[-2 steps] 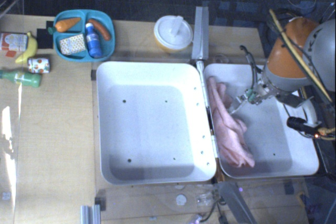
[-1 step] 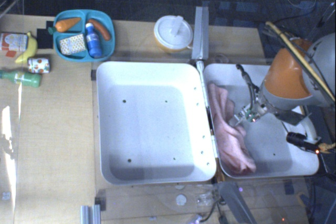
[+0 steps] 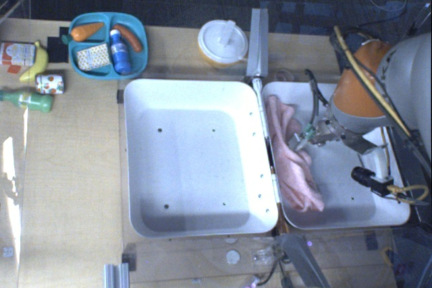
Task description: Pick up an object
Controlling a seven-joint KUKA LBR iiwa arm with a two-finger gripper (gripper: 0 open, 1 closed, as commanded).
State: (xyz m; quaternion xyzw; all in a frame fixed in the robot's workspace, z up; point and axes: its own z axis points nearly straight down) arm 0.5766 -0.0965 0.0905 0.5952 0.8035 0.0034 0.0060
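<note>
A pink cloth point(image 3: 291, 153) lies crumpled along the left side of the right bin point(image 3: 351, 209), stretching from the bin's back to near its front. My gripper point(image 3: 302, 138) reaches in from the right and sits low at the cloth's right edge, about midway along it. Its metal fingertips point left toward the cloth and look to touch or press into the fabric. The orange band and grey wrist of the arm point(image 3: 361, 94) stand over the back right of this bin and hide part of its floor.
The left bin point(image 3: 196, 158) adjoins the right one across a metal divider point(image 3: 258, 44). Behind the bins stand a white lidded tub point(image 3: 223, 42) and a blue tray of toy food point(image 3: 108, 45). A banana, can and green bottle lie at the far left. Cables run along the right.
</note>
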